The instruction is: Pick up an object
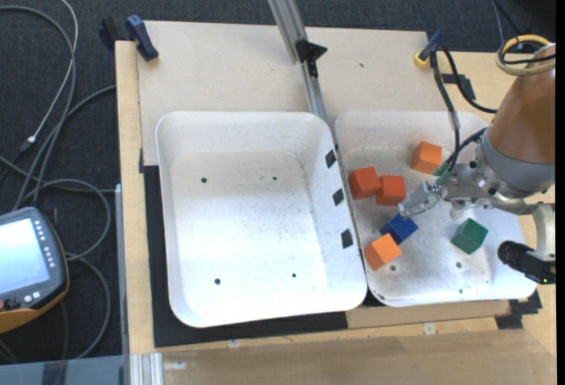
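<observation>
Several small blocks lie in the right bin. An orange block sits toward the back, and two red blocks touch each other near the bin's left side. A blue block and a second orange block lie close together toward the front, with a green block to their right. My gripper hangs low over the bin's middle, just right of the red pair and above the blue block. No block shows in its grasp.
The left bin stands beside the right one, with a metal post rising behind the divide. The grey arm covers the right bin's right side. Blue clamps hold the board's back corners.
</observation>
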Robot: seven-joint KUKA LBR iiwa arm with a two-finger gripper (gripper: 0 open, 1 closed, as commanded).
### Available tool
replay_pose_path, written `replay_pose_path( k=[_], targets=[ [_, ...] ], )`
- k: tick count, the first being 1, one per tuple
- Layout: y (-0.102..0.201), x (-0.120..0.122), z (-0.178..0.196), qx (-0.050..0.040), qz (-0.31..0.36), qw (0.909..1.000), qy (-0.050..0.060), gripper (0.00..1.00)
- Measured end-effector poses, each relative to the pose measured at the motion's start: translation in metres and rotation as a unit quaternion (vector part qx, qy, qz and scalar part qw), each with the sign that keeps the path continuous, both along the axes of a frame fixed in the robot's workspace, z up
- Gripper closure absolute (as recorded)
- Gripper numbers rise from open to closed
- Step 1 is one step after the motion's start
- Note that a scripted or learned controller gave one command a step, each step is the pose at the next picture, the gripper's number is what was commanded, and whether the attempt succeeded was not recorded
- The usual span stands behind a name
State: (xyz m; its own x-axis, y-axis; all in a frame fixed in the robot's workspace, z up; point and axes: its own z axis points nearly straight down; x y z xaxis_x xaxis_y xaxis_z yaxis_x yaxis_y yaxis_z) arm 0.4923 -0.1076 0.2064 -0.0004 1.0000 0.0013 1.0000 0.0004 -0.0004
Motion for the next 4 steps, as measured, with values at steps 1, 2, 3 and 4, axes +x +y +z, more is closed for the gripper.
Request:
replay_pose_path(
  k=[1,2,3,4],
  targets=[
    [0.023,0.044,-0.099,0.0011,0.001,1.0000,0.004,0.00],
    [-0.005,0.067,-0.107,-0.0013,-0.001,1.0000,-0.001,0.00],
    [0.021,0.185,-0.106,-0.0016,0.003,1.0000,0.000,0.00],
    [0.021,0.184,-0.095,-0.0017,0.002,1.0000,-0.001,1.00]
  ],
)
